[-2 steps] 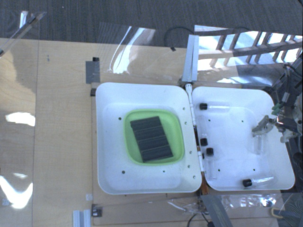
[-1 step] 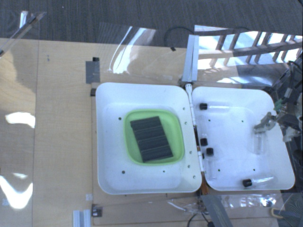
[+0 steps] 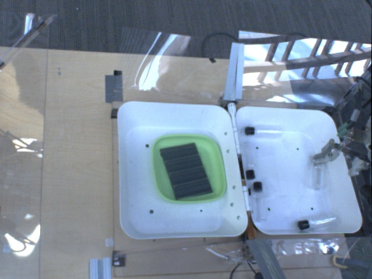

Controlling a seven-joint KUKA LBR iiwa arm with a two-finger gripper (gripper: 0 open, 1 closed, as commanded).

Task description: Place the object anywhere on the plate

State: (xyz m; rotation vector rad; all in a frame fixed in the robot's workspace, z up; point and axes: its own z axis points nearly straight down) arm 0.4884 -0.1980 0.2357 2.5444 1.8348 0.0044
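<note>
A dark ribbed rectangular object point(image 3: 185, 171) is lying flat on the green plate point(image 3: 218, 173), tilted a little off the plate's edges and covering most of its middle. The plate is sitting in the left white bin point(image 3: 133, 214), slightly toward that bin's lower centre. The right white bin point(image 3: 279, 173) is lying just beside it, the two touching along a hinged seam, and small black fittings are dotting its floor. At the right bin's far edge the gripper point(image 3: 325, 153) is hanging over the rim, apart from the plate; whether its fingers are spread or pressed together I cannot tell. Both bins are resting on a pale wooden bench point(image 3: 64, 156), which is catching bright reflections. Beyond the bench, dark grey carpet point(image 3: 145, 4) is running across the top.
</note>
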